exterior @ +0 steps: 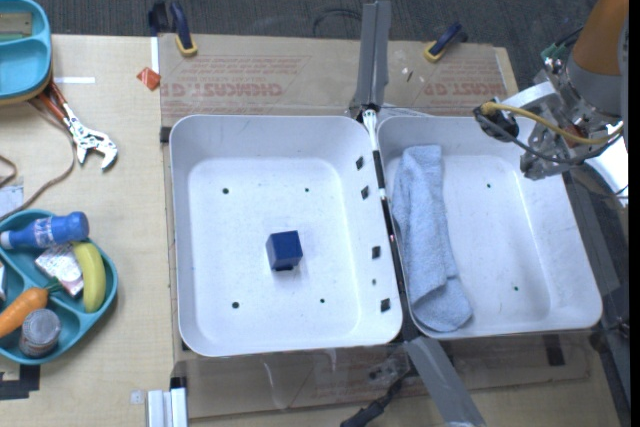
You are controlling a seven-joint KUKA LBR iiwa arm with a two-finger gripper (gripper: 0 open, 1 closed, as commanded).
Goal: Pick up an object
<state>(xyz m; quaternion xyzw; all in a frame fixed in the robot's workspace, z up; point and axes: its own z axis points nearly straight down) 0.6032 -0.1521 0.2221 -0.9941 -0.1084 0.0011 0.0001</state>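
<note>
A small dark blue cube (285, 250) rests on the floor of the left bin (200, 215), a little below its middle. A pale blue-grey towel (428, 235) lies folded lengthwise along the left side of the right bin (560, 265). The arm, with its orange band (605, 35), comes in at the upper right. My gripper (540, 155) hangs among yellow and black cables over the right bin's far right corner. It is far from the cube and apart from the towel, and nothing can be seen in it.
Left of the bins, a blue tray (105, 300) holds a banana, a carrot, a bottle and a can. A wrench (90, 143) and a blue bowl (25, 45) lie further back. Clamps (180, 30) and a grey post (373, 55) stand behind the bins.
</note>
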